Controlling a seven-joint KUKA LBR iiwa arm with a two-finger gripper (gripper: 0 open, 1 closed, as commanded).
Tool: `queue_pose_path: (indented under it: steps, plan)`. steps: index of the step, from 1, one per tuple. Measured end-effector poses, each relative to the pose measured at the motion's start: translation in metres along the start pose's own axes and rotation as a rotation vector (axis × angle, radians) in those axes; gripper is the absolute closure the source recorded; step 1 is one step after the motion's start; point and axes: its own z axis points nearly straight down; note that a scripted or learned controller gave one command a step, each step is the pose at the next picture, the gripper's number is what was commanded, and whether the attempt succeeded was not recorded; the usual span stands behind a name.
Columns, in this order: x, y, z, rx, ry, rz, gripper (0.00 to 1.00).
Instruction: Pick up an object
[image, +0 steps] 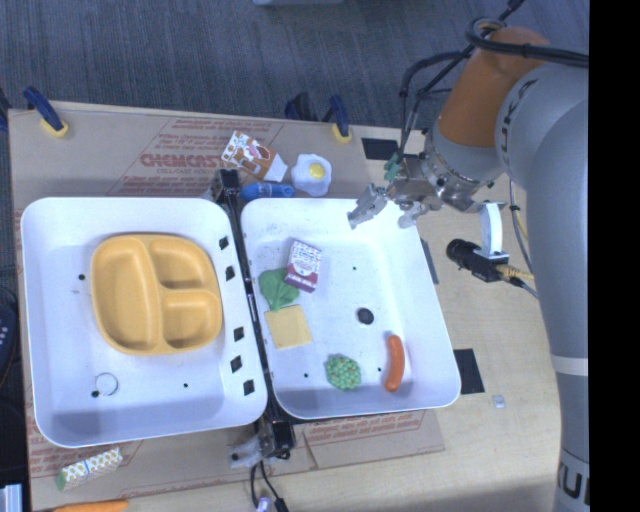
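The fingers (360, 211) are standing wide apart with nothing between them, and the gripper (384, 214) is hanging over the upper right corner of the right bin (442, 340), in the upper right of the frame. The grey arm (540, 150) is reaching in from the right edge.

In the camera view, the pickable things are lying in the right bin, at the centre and lower centre of the frame. A small carton (303, 265) is sitting nearest the gripper, down and to its left, with a green leaf (277, 288) just beside it and a yellow cheese slice (289, 326) below that. Further down, a green bumpy ball (343, 372) and an orange sausage (395, 361) are lying near the bin's lower wall. A yellow divided plate (157, 292) is taking up the left bin (40, 330).

The step in hand seems to be the approach: nothing is grasped yet. The next move is probably calling for a shift down-left over one item, then a descent with the fingers straddling it.

The sausage is sitting close to the right wall, so a finger could catch that rim. The carton is leaving bare floor to its right, which looks like the easier room for closing
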Motion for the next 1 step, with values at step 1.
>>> queue_pose_path:
  steps: [1]
  plan:
    - [0.0177, 0.0235, 0.1349, -0.008, 0.0, 0.187, 0.0]
